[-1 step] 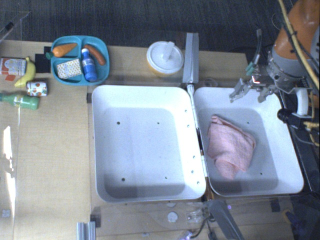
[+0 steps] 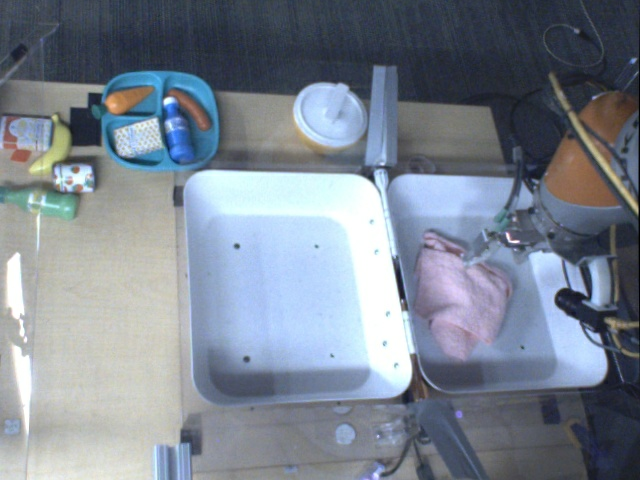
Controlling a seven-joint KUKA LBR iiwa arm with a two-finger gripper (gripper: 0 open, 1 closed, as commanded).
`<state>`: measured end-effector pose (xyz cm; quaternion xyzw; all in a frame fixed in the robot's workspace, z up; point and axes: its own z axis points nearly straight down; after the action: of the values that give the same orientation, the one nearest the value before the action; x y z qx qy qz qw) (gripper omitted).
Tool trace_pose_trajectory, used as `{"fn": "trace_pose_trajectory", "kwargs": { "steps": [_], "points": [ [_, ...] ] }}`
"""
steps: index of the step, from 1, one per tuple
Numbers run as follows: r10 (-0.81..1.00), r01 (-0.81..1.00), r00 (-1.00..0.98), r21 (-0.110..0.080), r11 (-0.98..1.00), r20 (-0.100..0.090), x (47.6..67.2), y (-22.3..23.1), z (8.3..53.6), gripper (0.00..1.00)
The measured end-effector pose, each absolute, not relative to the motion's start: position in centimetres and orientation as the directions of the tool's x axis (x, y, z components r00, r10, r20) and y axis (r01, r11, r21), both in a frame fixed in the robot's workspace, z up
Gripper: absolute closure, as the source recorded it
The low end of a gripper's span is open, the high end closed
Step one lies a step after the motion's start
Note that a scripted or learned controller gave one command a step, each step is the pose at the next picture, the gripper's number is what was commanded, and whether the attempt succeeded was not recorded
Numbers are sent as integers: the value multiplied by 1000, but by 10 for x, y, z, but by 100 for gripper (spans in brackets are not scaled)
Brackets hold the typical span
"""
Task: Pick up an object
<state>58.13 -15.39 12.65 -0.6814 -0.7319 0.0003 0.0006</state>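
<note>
Touching pink cloth (image 2: 458, 293) (upper edge): gripper (image 2: 487, 243).

No text, brand or number legible anywhere. Carton (image 2: 26, 133) at far left carries red-and-white print, small can (image 2: 74, 177) beside it has spotted label, blue bottle (image 2: 178, 133) has label; all too small to read.

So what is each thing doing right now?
pink cloth: crumpled, lying in the right bin
gripper: low over the cloth's upper right edge
left bin: sitting beside the right bin
blue tray: holding toy food
yellow cup: lid on
green bottle: lying on its side
</note>
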Motion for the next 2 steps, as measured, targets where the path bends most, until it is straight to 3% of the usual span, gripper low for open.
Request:
{"fn": "trace_pose_trajectory", "kwargs": {
  "steps": [1, 2],
  "points": [
    [987, 987, -160, 18, 160, -6, 562, -150, 92, 0],
    [987, 987, -162, 22, 162, -4, 564, -148, 102, 100]
  ]
}}
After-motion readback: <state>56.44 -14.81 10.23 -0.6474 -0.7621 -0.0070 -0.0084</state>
